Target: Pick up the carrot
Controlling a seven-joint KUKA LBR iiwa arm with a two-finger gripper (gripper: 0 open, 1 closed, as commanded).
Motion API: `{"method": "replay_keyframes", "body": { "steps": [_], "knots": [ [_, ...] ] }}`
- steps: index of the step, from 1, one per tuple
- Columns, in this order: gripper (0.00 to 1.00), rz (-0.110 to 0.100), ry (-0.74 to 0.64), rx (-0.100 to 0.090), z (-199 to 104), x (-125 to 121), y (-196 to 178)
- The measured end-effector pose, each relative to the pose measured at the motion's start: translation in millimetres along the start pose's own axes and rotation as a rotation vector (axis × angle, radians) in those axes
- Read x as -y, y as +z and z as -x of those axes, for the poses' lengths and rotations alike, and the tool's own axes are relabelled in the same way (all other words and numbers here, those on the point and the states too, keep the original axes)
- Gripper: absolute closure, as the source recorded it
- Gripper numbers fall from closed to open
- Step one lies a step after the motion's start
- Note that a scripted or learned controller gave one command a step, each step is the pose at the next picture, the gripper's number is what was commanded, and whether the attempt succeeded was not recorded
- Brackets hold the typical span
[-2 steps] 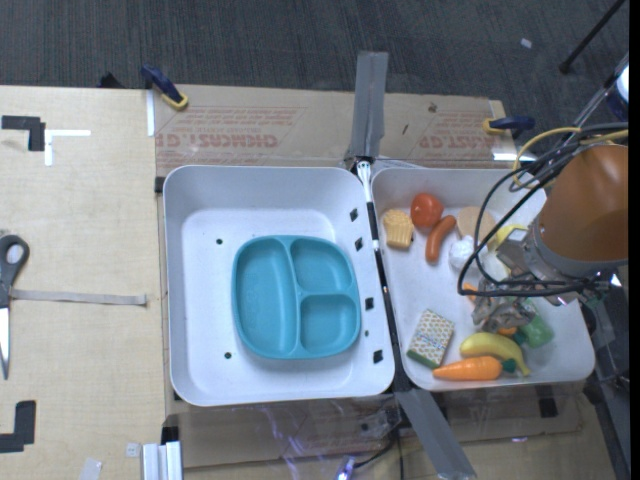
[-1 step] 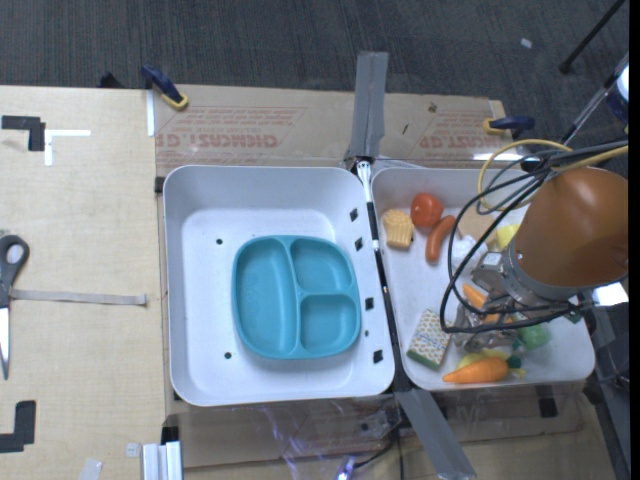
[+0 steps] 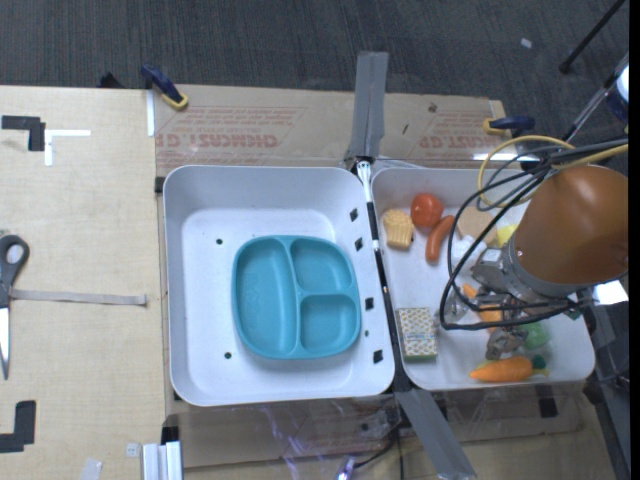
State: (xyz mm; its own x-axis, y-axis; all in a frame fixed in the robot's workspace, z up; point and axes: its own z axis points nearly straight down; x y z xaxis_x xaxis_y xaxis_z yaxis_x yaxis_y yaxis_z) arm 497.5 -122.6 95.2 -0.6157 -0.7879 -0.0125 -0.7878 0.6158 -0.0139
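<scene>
Carrot (image 3: 503, 370) just below hand (image 3: 505, 344)

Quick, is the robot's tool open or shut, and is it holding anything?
Tool: cannot be told from this view. It hangs above the carrot in the right bin; no hold shows.

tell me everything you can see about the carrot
The carrot is a small orange toy, smooth like plastic, with a green tip at its right end. It lies flat, roughly horizontal, near the front wall of the right bin, free of any grip. A dark greenish item sits just above it; whether they touch is unclear.
</scene>
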Motion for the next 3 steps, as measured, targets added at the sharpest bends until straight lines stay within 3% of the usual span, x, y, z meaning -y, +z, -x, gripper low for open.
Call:
{"method": "replay_keyframes", "body": {
  "steps": [1,3],
  "knots": [
    [1.00,0.001,0.003,0.000,1,1,-9],
    [1.00,-0.006,0.008,0.008,7,3,-28]
  ]
}}
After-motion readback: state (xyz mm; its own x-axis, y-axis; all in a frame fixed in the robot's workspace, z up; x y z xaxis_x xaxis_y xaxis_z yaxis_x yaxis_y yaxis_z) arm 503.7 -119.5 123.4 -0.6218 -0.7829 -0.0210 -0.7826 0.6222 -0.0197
